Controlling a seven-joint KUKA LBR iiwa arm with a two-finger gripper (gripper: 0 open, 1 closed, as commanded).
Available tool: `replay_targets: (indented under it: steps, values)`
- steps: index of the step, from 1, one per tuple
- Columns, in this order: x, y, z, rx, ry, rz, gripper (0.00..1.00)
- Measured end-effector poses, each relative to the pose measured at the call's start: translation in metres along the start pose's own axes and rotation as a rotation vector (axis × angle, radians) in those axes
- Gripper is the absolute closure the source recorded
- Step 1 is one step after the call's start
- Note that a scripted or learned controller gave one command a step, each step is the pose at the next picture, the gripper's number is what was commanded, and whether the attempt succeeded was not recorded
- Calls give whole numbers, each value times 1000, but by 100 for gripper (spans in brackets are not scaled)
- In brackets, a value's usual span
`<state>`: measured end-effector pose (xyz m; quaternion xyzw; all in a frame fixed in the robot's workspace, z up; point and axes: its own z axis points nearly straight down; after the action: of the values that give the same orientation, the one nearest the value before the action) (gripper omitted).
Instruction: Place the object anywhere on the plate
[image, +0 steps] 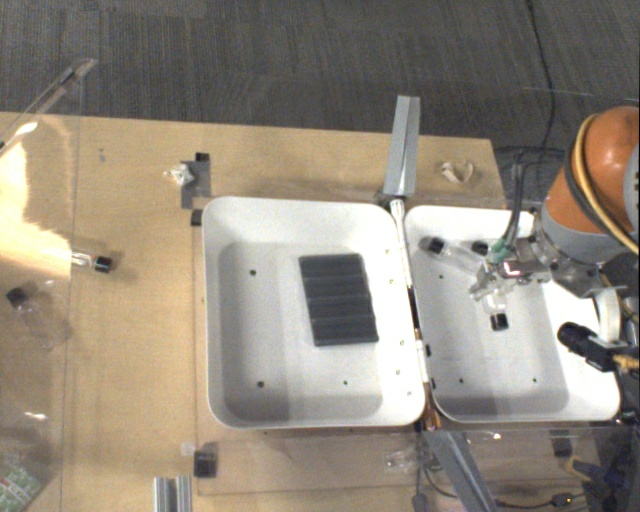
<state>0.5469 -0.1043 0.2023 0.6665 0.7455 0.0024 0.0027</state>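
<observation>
One fixed overhead camera, slanted down over both bins.

My arm enters from the right edge, orange band uppermost, grey wrist angled down and leftward. My gripper hangs low at the end of it. Too small and blurred to read more.

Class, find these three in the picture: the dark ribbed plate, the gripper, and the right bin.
Plate (339, 299), camera view, centre of its ribbed top.
Gripper (492, 287), camera view, between its fingertips.
Right bin (500, 405), camera view, bare floor near its front wall.
</observation>
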Motion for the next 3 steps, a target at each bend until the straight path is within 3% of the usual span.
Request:
replay_targets:
  steps: [1, 2, 3]
  values:
    - [65, 17, -1, 3, 0, 433, 100]
    - [144, 36, -4, 4, 0, 381, 100]
    - [204, 17, 17, 3, 2, 43, 100]
